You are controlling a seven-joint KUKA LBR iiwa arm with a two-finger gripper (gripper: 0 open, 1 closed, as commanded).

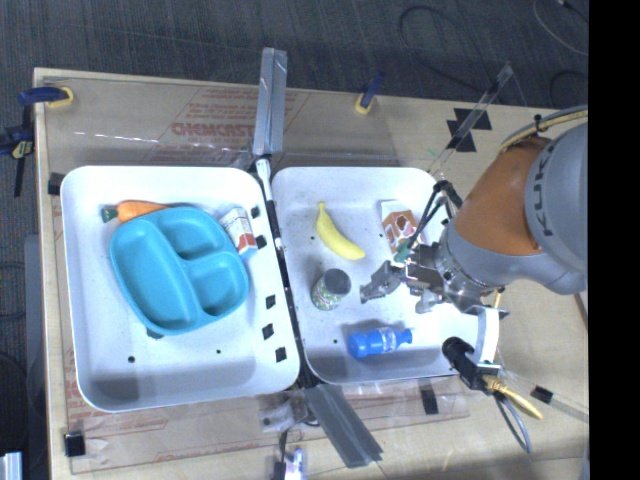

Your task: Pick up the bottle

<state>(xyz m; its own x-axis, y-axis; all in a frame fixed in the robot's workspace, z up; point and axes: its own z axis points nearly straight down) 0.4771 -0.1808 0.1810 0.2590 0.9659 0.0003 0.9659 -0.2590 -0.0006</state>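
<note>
The bottle (378, 341) is blue and lies on its side near the front wall of the right bin (300, 193), cap end pointing right. My gripper (402, 292) hangs just above and slightly right of it, over the bin's right half. Its fingers are open, one fingertip (376, 286) toward the bin's middle, and nothing sits between them. The bottle lies apart from the gripper, on the bin floor.
In the right bin lie a yellow banana (338, 233), a round dark jar (329, 289) and a small printed packet (398, 225). The left bin (90, 368) holds a blue divided tray (180, 268), a carrot (135, 209) and a small red-and-white can (238, 231).
</note>
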